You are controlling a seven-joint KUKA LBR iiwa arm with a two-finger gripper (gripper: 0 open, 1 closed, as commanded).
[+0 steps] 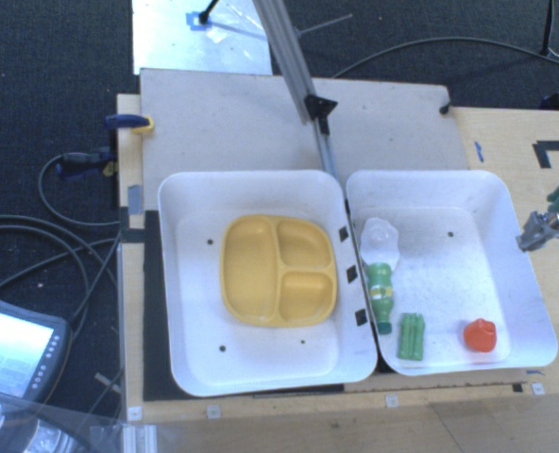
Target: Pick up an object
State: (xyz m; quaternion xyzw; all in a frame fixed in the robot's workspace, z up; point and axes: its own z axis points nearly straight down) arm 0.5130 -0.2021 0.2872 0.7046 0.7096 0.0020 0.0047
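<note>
Nearest the lens, a green block [411, 336] and red fruit [481, 335] lie in the right bin [506, 206] beside a bottle [380, 281], while my pincer [542, 226] hangs over its right rim, state untellable.

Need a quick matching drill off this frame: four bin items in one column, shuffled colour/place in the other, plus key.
Things:
1. divided plate
2. bottle
3. ridged block
4. small round object

Descriptions:
A. red-orange, right bin's near right corner
B. yellow, alone in left bin
C. clear top, green label, along right bin's left wall
D. all green, right bin, between bottle and red-orange object

Pairs: 1-B, 2-C, 3-D, 4-A
</note>
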